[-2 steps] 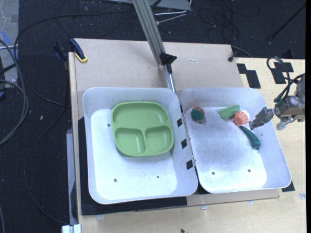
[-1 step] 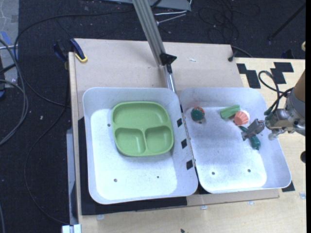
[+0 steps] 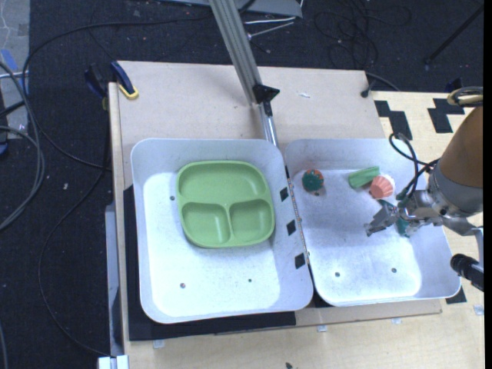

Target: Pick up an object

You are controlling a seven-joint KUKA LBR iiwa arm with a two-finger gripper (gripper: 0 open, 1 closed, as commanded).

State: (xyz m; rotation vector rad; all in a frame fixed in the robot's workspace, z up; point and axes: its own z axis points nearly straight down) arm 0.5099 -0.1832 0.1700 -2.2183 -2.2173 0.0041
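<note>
In the right bin lie three small objects: a green and orange ball-like toy near its far left, a flat green piece farther right, and a pink-orange lump next to that piece. My gripper hangs low over the right side of this bin, just in front of the pink-orange lump. Its dark fingers point left, spread apart, with nothing between them.
The left bin holds a green divided plate. A metal pole slants across the back of the bench down to the gap between the bins. Black cables trail beside the arm at the right.
</note>
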